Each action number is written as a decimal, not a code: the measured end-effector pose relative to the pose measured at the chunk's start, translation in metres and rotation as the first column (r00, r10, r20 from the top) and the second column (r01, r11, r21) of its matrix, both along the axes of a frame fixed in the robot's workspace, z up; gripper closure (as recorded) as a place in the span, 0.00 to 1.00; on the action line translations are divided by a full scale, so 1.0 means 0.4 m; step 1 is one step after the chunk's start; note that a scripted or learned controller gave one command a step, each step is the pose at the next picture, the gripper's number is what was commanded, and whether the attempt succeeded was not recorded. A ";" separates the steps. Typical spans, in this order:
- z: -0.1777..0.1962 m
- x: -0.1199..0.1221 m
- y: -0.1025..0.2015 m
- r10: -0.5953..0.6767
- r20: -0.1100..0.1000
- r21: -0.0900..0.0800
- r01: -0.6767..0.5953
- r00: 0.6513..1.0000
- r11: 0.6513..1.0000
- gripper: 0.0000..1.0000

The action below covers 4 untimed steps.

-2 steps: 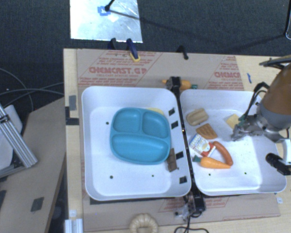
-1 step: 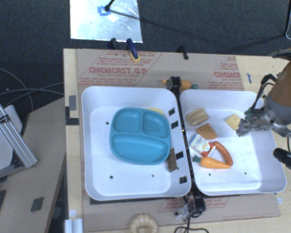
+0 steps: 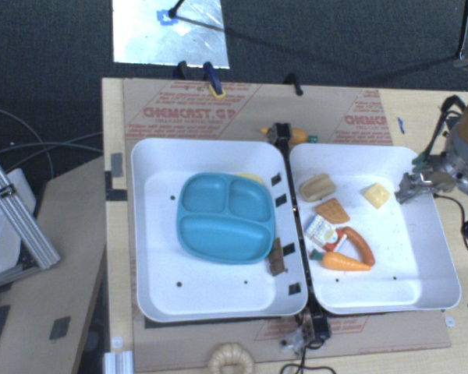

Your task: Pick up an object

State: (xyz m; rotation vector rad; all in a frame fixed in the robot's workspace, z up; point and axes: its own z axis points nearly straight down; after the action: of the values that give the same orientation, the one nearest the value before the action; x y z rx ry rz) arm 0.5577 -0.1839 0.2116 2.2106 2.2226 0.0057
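Gripper [image 3: 409, 187] parked over right bin [image 3: 433, 240] edge, just beside cheese cube [image 3: 376, 195]; nothing between fingers, open/shut unclear. Staged for pick, probably cheese.

Right bin [image 3: 429, 287]: food items cluster toward its left edge, from bread roll [image 3: 316, 185] to carrot [image 3: 345, 262]; cheese cube [image 3: 376, 195] sits centrally; right edge and near corners open. Left bin [image 3: 152, 287]: blue plate [image 3: 225, 216] occupies centre

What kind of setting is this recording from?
Most likely a robotics lab bench for pick trials: two white bins clamped on a cardboard-covered table, toy food such as a carrot, and a blue divided plate.
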 end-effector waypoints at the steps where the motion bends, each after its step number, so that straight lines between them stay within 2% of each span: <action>1: 0.034 0.003 0.000 0.000 -0.004 0.001 0.000 1.000 1.000 1.00; 2: 0.015 -0.005 0.136 0.004 -0.007 0.004 -0.004 1.000 1.000 1.00; 3: 0.041 -0.053 0.247 0.003 -0.007 0.004 -0.003 1.000 1.000 1.00; 4: 0.043 -0.070 0.345 0.004 -0.007 0.004 -0.004 1.000 1.000 1.00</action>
State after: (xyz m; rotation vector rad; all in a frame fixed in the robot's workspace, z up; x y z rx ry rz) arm 0.5298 -0.0459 0.2289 2.2119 2.2322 0.0024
